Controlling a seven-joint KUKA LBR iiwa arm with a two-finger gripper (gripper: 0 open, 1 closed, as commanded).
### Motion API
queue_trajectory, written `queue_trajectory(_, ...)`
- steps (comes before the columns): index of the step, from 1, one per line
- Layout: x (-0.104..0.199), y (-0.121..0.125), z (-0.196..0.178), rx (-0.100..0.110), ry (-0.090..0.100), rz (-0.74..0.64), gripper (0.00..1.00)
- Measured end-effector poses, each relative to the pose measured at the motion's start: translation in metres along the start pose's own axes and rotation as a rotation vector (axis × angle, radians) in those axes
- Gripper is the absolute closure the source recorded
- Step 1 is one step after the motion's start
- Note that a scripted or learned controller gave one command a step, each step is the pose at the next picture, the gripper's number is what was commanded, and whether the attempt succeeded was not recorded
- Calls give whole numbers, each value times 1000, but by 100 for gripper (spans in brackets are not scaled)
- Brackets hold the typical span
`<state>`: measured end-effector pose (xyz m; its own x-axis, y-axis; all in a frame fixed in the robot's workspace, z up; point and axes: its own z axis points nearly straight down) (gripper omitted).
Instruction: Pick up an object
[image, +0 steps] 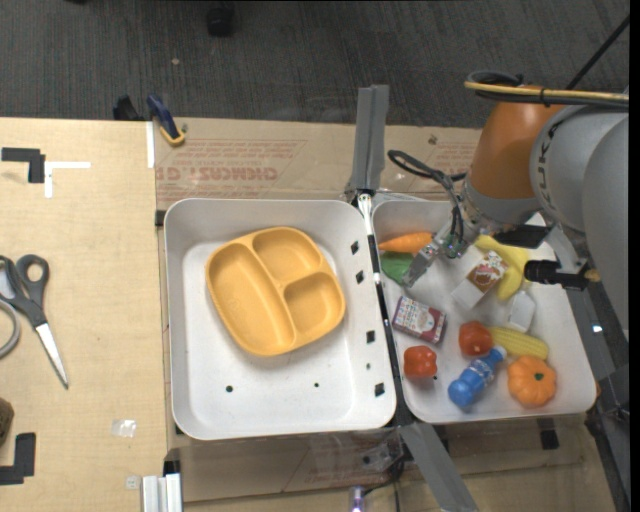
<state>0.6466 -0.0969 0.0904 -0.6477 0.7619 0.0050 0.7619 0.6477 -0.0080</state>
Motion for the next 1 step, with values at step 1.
queue_trajectory(1,-50,-53,-24,-10,-9,133,0)
